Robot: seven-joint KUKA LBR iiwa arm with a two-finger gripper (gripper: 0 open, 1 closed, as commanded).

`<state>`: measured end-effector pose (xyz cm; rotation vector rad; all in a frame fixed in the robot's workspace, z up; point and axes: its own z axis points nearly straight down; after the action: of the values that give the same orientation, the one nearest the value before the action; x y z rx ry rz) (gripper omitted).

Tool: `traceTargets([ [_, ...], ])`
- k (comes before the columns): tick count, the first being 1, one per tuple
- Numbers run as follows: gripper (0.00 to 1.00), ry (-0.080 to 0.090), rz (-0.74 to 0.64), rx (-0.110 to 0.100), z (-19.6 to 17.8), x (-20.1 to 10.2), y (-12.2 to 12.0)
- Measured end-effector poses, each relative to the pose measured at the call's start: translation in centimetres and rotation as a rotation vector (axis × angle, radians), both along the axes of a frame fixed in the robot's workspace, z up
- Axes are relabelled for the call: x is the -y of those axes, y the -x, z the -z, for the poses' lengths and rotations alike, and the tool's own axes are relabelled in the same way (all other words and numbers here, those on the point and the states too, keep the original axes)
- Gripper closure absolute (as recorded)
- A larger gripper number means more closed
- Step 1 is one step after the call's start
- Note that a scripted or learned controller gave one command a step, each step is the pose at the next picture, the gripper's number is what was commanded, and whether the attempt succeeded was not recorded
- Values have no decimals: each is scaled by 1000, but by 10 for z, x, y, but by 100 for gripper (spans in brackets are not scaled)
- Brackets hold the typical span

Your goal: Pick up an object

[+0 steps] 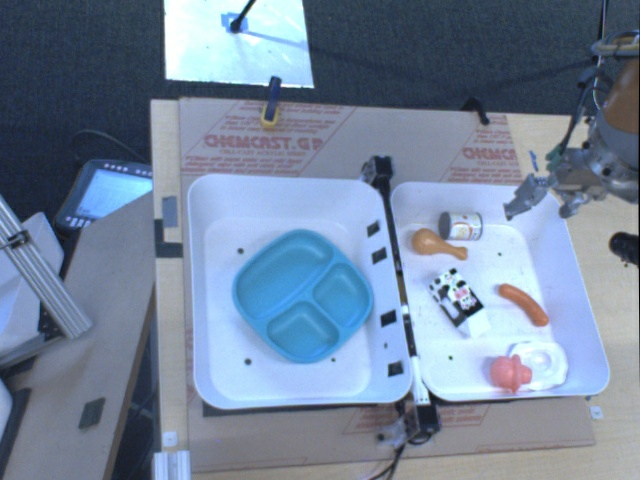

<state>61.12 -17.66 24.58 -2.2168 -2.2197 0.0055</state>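
Observation:
The right bin [560, 258] holds several small objects: a small can [461, 227] lying on its side, a tan toy drumstick [436, 243], a black-and-white cow-patterned box [457, 299], an orange sausage [524, 304], and a pink toy [510, 372] beside a white piece [541, 359]. My gripper [547, 200] hovers over the far right corner of this bin, to the right of the can. Its fingers [521, 199] are spread open with nothing between them.
A blue divided plate [302, 296] lies in the left bin [215, 218]. A black divider [392, 278] runs between the bins. A tablet [100, 196] and metal rails [40, 278] sit off the bench at the left.

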Motion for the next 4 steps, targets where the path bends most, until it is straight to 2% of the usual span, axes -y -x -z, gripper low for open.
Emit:
traceTargets([
  [1,0,2,-2,7,-4,0,-2],
  [2,0,0,-4,4,41,-8,-3],
  [4,0,0,-1,4,135,-3,-15],
])
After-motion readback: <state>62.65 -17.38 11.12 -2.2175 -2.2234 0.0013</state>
